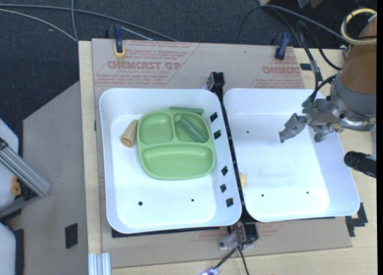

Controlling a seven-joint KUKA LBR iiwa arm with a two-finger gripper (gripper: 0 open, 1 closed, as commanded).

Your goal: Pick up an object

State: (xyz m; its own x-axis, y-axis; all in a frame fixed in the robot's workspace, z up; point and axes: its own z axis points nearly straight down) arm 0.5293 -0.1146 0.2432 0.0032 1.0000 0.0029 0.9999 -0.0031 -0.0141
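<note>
Hovering over the right bin, the gripper, jaw state unclear, sits near its back rim.

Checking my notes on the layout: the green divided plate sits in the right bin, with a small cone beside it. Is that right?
Not quite. The camera view shows the green divided plate in the left bin, not the right one. The small cone does lie beside it.

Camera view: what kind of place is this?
Probably a robot lab grasping bench: two white bins clamped on a board, loose cables on dark floor, arm reaching in.
</note>
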